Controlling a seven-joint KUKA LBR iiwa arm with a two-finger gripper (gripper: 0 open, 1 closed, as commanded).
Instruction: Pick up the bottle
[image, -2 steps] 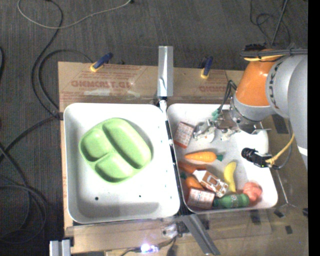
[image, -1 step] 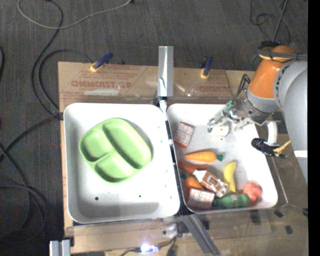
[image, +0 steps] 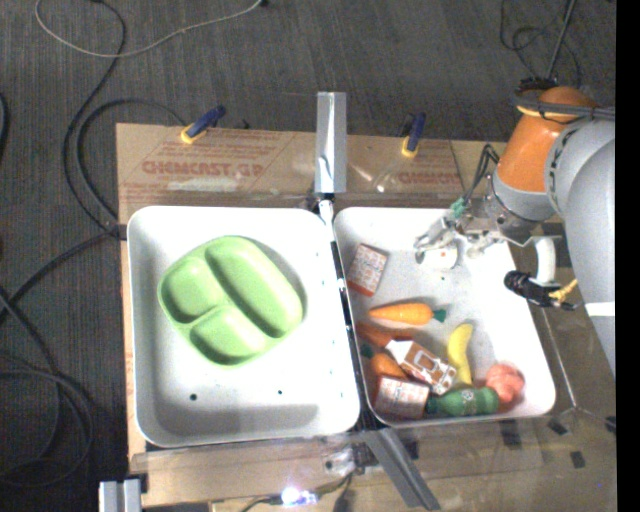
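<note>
at the near edge of the right bin (image: 545, 345), along its front wall, a dark green bottle (image: 465, 402) lies on its side, its length running left to right. just right of it, touching or nearly so, sits a pinkish round fruit (image: 506, 380). left of the bottle a small brown-and-white packet (image: 402, 396) rests against the front left corner, with an orange piece (image: 385, 364) just behind it and a tilted red-and-white carton (image: 425, 364) between them and the bottle. a yellow banana (image: 459, 346) stands a little farther back, beside the carton. beyond that a carrot (image: 402, 314) lies crosswise, green tip pointing right, and farther still a small printed box (image: 367, 269) sits near the left wall.

the left bin (image: 160, 390) holds a light green divided tray (image: 232, 297), turned upside down or not i cannot say.

at the far right corner of the right bin the gripper (image: 444, 243) hangs over the bin floor, well apart from the bottle and with nothing between its fingers; they look spread apart. the grey arm with its orange band (image: 527, 160) comes in from the right. behind the bins, on the brown surface (image: 230, 165), two blue-and-yellow clamps (image: 203, 123) sit at the back edge.
</note>
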